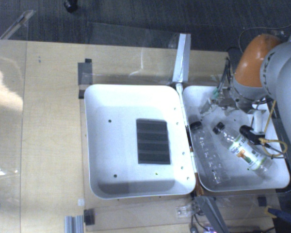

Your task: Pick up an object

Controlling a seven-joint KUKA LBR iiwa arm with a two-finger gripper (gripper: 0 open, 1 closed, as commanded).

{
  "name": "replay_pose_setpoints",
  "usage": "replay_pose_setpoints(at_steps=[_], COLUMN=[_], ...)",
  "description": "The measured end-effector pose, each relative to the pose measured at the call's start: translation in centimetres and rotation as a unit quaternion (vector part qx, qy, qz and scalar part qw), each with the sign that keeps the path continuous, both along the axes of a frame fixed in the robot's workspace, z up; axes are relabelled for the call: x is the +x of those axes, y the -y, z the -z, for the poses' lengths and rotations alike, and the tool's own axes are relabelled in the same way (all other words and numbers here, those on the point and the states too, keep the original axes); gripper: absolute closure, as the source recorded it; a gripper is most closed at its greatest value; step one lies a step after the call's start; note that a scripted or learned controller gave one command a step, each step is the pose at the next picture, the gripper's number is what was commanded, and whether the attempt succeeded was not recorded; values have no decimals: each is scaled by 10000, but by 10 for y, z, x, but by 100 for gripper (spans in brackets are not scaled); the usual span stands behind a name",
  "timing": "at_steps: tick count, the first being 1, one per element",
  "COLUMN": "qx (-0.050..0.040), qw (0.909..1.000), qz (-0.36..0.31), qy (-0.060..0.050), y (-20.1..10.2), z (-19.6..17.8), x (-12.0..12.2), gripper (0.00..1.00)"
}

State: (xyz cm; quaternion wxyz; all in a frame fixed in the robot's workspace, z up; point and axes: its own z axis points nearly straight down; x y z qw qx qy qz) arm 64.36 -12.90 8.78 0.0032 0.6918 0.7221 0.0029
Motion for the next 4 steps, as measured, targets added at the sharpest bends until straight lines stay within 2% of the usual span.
replay_pose_setpoints(at_steps=[1, 2, 3, 4], qx=[-7, -9, -130, -12], qw=[9997, 9967, 9911, 9988], qz=[-257, -814, -1320, -494], qy=[3, 21, 127, 18], y=[30, 16, 1, 8], z=[0, -2, -7, -2], x=[-27, -66, -78, -68], gripper=[0, 0, 0, 0])
